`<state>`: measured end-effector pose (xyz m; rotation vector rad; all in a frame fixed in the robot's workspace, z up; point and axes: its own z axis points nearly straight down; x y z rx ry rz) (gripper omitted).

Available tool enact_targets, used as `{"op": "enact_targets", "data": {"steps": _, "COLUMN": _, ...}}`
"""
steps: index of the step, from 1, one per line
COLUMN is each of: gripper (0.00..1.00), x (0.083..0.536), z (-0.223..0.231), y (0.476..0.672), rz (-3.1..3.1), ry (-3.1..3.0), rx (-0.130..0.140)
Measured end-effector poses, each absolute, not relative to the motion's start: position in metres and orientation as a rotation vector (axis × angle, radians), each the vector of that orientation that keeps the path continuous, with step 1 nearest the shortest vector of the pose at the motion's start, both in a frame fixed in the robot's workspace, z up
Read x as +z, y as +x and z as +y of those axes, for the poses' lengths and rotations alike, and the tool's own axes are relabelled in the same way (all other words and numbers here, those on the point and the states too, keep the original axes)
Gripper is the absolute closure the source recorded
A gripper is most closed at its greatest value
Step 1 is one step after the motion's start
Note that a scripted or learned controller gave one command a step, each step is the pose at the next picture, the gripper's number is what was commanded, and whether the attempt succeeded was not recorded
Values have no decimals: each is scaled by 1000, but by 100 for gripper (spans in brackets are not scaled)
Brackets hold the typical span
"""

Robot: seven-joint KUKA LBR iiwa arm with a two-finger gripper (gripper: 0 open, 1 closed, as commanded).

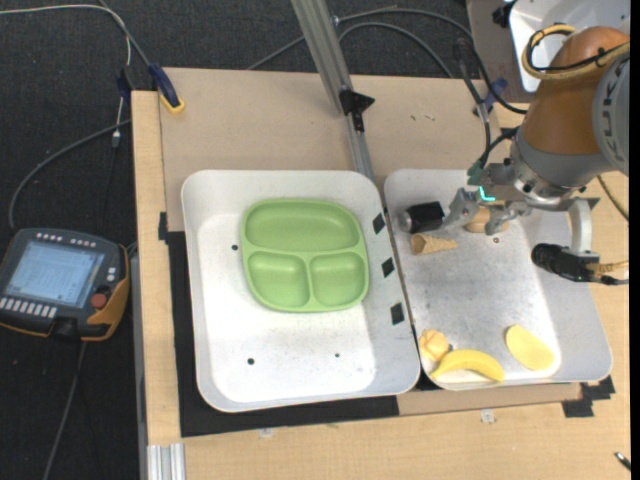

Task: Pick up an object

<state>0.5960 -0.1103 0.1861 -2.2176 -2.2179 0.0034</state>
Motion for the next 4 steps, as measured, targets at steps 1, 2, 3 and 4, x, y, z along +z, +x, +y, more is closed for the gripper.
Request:
{"op": "enact_targets", "data": {"steps": 1, "gripper": 0, "x": 188, "z": -110, "y": 597, "rz": -2221, "ry": -2219, "rx": 0}}
{"op": "enact_targets", "data": {"steps": 2, "gripper": 0, "x": 125, "z": -113, "y": 596, "rz": -2216, "ry": -2217, "rx": 6}}
{"op": "enact_targets", "data": {"steps": 3, "gripper": 0, "x": 85, "z": -113, "y": 597, "rz": -2220, "ry": -2220, "rx": -1}}
{"op": "enact_targets", "data": {"steps": 4, "gripper": 100, "x": 99, "z": -114, "y": 599, "rz": -2224, "ry": -2225, "rx": -4}}
